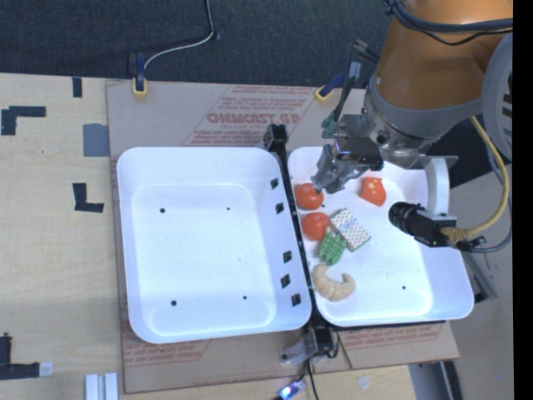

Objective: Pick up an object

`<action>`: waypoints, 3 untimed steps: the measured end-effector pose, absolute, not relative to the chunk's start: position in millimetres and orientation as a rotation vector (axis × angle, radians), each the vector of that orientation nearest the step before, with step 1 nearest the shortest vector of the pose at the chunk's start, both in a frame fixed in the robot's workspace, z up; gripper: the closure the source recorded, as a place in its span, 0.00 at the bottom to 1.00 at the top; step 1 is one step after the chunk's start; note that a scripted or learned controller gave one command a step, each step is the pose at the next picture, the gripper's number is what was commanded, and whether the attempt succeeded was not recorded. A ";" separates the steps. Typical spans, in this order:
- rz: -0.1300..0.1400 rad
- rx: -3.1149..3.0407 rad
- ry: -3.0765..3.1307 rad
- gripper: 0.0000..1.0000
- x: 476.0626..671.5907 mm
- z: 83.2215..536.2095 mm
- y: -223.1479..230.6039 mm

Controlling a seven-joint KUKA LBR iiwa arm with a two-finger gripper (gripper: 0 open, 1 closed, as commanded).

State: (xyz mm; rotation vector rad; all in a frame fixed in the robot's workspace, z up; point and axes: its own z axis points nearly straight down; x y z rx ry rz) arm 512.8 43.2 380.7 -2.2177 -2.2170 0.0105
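My arm [441, 48] reaches in from the right, its orange band high over the right-hand bin [416, 298], and my gripper [327, 182] hangs over that bin's upper left part, just beside the divider where the two bins meet. From this slant I cannot tell how my fingers stand; they blur into dark metal just above a red tomato-like piece [308, 196], and I see nothing clearly caught between them. A second red round piece [315, 224] lies just below the first, close to the bin's left wall. To the right of my gripper sits a red-orange strawberry-like piece [373, 191], apart from the others. Near the middle of the bin lies a small checkered packet [351, 230], touching a green knobbly toy [331, 247] on its lower left. Below those rests a tan curled piece shaped like a croissant [333, 285]. The left-hand bin [200, 240] lies alongside on the cardboard sheet [241, 115].
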 end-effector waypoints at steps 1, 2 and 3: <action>-0.006 -2.211 -2.233 1.00 518.8 424.2 126.1; -0.017 -2.219 -2.232 1.00 546.4 538.4 173.7; 0.027 -2.212 -2.219 1.00 575.2 312.6 214.1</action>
